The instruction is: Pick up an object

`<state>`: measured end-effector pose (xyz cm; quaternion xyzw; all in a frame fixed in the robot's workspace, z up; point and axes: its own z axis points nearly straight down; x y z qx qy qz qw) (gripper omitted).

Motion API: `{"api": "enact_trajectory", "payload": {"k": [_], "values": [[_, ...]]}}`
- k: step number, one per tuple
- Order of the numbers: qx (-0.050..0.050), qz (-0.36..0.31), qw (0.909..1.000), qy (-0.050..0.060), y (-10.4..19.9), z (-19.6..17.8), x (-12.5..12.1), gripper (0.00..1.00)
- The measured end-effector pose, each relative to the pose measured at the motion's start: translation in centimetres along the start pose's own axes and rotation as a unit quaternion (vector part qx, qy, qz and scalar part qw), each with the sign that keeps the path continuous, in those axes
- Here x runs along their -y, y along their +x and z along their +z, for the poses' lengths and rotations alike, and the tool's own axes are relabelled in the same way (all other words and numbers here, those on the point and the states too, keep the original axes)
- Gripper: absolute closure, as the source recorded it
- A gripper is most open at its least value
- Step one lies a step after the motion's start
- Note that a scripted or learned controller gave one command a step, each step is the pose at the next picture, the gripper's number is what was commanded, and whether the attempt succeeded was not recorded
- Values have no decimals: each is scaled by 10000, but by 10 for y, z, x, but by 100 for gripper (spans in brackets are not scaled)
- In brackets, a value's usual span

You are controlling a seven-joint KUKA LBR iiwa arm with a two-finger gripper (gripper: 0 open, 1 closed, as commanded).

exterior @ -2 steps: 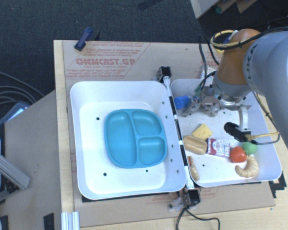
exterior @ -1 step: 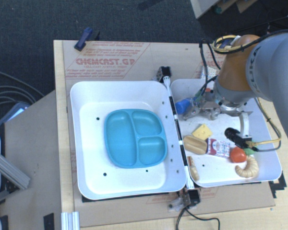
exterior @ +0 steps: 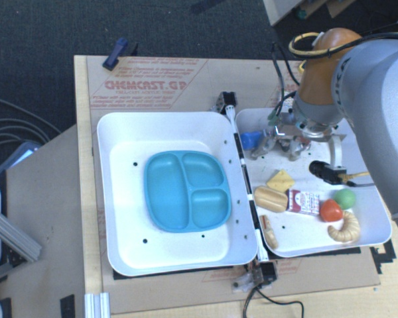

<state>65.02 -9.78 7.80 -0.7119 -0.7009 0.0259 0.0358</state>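
Hovering near blue block (exterior: pixel 251 140), claw (exterior: pixel 282 146) looked open, holding nothing; bin wall (exterior: pixel 239 152) might block one finger.

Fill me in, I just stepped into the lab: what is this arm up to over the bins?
The grey arm is reaching in over the right bin, its gripper low at the far end beside a blue object. Nothing is visibly held. Toy food lies nearer the front: a yellow wedge, a bread roll, a red-and-white packet, a tomato, a green ball and a croissant. The left bin holds a blue divided plate.
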Motion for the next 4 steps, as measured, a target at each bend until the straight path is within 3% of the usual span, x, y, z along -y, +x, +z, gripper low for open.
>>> {"api": "enact_trajectory", "payload": {"k": [1, 2, 3, 4], "values": [[31, 11, 10000, 26, -4, -9, 2, 100], [32, 8, 10000, 10, -3, -10, 2, 0], [25, -10, 9999, -106, -3, -2, -4, 0], [55, -26, 9997, -221, -3, -14, -6, 100]]}}
